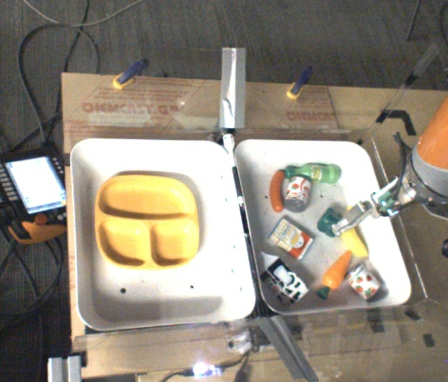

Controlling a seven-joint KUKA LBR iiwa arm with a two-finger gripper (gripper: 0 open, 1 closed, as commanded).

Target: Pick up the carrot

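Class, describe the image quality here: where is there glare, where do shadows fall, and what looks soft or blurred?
Camera view: glare on the clear sheet behind the bins; soft shadow under the yellow tray; the carrot is small and slightly soft; labels on the cans are unreadable; the tablet screen is overexposed.

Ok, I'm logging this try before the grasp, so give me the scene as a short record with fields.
target: carrot, lying in the right bin, near its front
tool: above the right bin, behind the carrot, apart from it
carrot neighbours: yellow item behind it, small can to its right
other right bin items: green bottle, carton
left bin: holds a yellow divided tray
task state: carrot not yet picked up
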